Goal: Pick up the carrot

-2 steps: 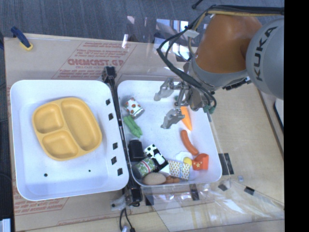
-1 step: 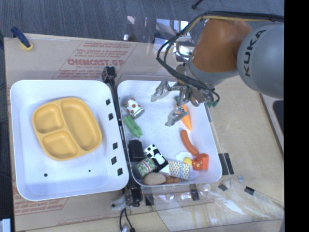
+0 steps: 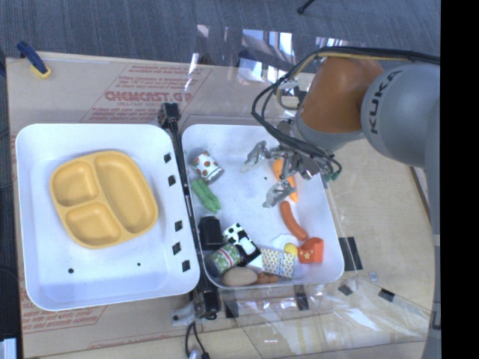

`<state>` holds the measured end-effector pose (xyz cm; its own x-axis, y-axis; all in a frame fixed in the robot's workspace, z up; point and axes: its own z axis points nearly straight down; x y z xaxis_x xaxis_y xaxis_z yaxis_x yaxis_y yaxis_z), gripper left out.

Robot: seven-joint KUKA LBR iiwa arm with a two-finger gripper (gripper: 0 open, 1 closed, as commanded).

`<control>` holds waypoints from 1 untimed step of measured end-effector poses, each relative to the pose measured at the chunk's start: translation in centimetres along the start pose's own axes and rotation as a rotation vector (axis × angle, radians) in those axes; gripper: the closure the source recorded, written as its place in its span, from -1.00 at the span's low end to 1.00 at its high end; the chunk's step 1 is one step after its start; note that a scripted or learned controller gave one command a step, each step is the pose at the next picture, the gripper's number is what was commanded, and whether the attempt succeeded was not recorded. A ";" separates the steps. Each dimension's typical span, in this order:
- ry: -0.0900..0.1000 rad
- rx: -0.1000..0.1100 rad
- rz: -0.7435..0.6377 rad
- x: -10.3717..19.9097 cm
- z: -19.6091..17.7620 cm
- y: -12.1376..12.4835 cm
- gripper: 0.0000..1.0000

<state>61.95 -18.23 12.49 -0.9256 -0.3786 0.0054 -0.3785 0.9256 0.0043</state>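
1. Two metal fingers [image 3: 258,154] of the tool [image 3: 269,174] stood spread wide over the right bin [image 3: 224,137], one near the bin's far wall and the other lower, with bare bin floor between them and nothing gripped.
2. Just beside the tool, toward the wrist, lay the carrot [image 3: 283,172], a short orange piece partly hidden by the tool's body and dark cables.
3. Judging by this, the pick-up was not yet done: the carrot seemed to lie on the bin floor, off to one side of the open fingers, so centring, closing and lifting remained.
4. Its long axis appeared to run from the far side toward the near side of the bin; which end was the tip could not be made out.
5. Farther out lay a sausage [image 3: 293,221], a green pod [image 3: 205,194], and in the left bin a yellow divided plate [image 3: 103,197].
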 end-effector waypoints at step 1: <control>-0.003 0.002 0.029 0.3 3.3 -2.4 -1.00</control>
<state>62.50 -20.54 9.14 -0.9363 -0.3512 0.0027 -0.3512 0.9363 0.0024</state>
